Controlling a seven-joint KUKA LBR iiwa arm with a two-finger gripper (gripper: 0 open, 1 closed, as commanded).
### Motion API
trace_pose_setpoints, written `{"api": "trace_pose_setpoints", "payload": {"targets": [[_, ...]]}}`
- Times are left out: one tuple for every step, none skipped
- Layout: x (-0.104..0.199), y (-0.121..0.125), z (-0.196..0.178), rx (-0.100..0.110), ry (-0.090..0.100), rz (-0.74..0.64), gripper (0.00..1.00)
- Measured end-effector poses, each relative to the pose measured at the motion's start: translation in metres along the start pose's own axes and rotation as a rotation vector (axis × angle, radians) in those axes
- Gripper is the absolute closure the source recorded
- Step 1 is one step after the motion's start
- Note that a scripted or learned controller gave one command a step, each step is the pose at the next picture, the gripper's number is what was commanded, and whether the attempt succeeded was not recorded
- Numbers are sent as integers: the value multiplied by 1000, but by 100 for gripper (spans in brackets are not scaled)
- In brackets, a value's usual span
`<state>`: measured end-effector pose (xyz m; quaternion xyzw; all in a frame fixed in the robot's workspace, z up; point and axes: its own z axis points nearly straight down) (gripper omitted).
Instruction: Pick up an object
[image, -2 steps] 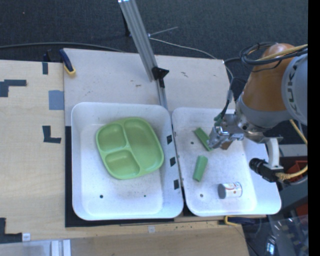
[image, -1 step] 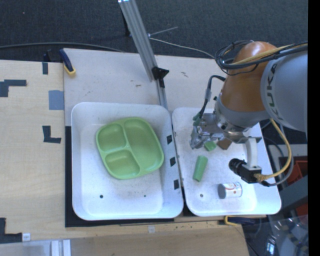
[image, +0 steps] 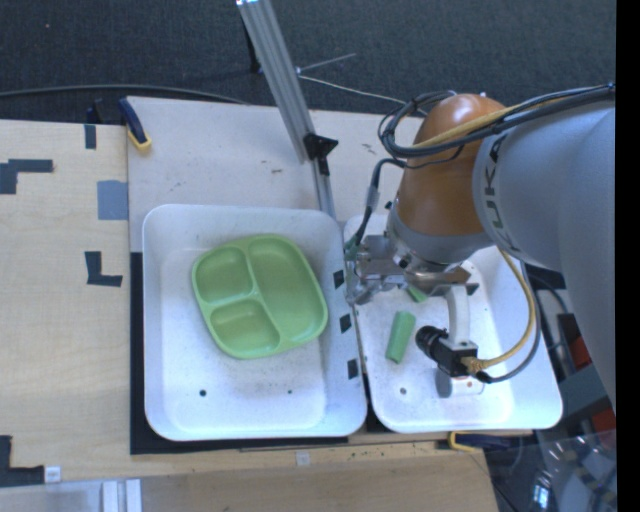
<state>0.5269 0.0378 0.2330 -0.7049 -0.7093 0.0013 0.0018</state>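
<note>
Looming largest, the grey arm (image: 540, 170) with its orange band (image: 445, 170) reaches in over the right bin (image: 500, 405). Its tool (image: 372, 280) hangs low at that bin's left edge; whether it is open or closed cannot be told. A small green cylinder (image: 401, 336) lies on the bin floor just below it. The left bin (image: 170, 390) holds a green divided plate (image: 259, 295).

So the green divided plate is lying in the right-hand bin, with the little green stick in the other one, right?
Not quite. The camera view shows the green divided plate lying in the left bin, not the right. The little green stick lies in the right bin, below the arm's wrist.
</note>
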Motion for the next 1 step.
{"api": "trace_pose_setpoints", "payload": {"targets": [[53, 5, 13, -1, -1, 0, 100]]}}
